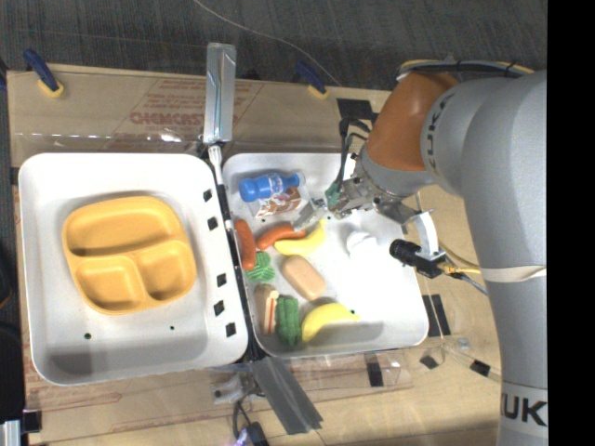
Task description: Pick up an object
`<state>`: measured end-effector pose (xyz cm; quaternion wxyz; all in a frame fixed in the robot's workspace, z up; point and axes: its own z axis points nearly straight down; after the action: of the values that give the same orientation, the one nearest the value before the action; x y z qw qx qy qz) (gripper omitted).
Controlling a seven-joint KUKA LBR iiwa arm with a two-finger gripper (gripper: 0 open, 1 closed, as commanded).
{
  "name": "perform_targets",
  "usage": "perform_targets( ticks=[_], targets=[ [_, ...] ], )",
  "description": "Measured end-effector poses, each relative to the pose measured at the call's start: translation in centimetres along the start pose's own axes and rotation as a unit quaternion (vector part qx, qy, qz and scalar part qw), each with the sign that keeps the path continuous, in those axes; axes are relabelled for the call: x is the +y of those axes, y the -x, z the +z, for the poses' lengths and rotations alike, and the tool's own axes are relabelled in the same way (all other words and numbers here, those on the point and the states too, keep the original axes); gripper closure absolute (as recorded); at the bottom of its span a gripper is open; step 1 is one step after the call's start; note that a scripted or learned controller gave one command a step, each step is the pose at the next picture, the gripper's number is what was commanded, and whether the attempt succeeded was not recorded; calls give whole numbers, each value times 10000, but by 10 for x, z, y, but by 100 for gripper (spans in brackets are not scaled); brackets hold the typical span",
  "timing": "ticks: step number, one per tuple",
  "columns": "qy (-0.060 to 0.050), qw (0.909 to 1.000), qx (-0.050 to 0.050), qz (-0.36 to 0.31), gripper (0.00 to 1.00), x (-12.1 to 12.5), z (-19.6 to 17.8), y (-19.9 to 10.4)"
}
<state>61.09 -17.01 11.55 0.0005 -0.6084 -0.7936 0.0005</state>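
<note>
Counter [112,96] carried two white bins side by side, and the grey arm [483,147] reached in from the right over the right bin [390,295]. The left bin [56,342] held a yellow divided tray [130,249]. The right bin held the pickable things: a blue bottle [268,186], a carrot [279,235], a banana [305,242], a bread roll [304,277], another banana [325,317] and some green pieces [287,316]. The tool [337,199] sat low near the bin's top, just beside the upper banana; whether it was parted or closed could not be told, and nothing showed in its grip. The step looked like the approach, so next it would need to settle over one item and close.
</note>
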Motion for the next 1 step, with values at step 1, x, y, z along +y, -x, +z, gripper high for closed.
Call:
perform_targets(
  ticks=[1],
  targets=[
    [46, 9993, -27, 373, 0, 9, -179, -4]
  ],
)
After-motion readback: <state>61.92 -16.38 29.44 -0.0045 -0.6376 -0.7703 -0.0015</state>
